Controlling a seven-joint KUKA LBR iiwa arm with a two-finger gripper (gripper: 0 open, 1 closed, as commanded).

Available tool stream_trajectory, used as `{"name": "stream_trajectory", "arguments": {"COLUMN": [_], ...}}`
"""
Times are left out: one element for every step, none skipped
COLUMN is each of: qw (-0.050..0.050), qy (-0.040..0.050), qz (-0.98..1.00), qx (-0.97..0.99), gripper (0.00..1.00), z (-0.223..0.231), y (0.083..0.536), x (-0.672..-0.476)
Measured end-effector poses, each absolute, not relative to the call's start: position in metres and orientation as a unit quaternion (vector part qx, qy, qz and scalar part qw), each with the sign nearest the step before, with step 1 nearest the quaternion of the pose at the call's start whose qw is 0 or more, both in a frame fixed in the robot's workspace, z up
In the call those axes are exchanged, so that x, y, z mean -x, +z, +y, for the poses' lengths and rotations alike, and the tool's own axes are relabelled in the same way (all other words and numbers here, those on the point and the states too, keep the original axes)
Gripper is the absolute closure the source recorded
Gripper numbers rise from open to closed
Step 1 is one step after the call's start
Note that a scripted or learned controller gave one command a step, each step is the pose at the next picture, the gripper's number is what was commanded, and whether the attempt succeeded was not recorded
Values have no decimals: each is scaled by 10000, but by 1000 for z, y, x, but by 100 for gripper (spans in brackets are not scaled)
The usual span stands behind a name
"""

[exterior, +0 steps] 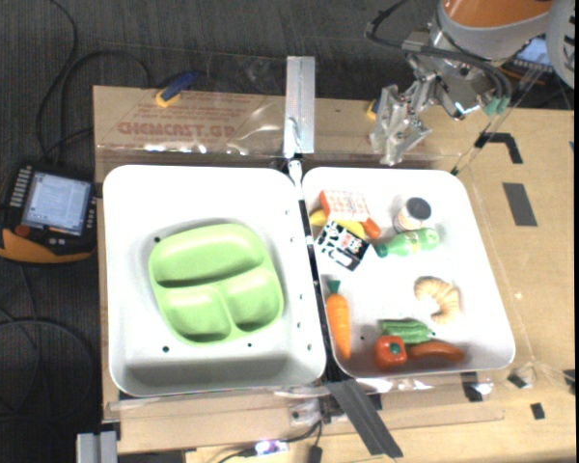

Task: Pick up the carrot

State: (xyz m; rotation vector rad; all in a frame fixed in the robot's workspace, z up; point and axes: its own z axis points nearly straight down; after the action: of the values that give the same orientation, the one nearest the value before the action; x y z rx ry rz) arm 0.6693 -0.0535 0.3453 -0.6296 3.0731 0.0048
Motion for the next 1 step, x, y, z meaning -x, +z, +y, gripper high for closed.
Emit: {"name": "stream_trajectory", "arguments": {"qw": [32], "qy": [7], "qz": [8958], "qx": [4444], "gripper": [100], "z": [-16], "y": [435], "x": [-669]}}
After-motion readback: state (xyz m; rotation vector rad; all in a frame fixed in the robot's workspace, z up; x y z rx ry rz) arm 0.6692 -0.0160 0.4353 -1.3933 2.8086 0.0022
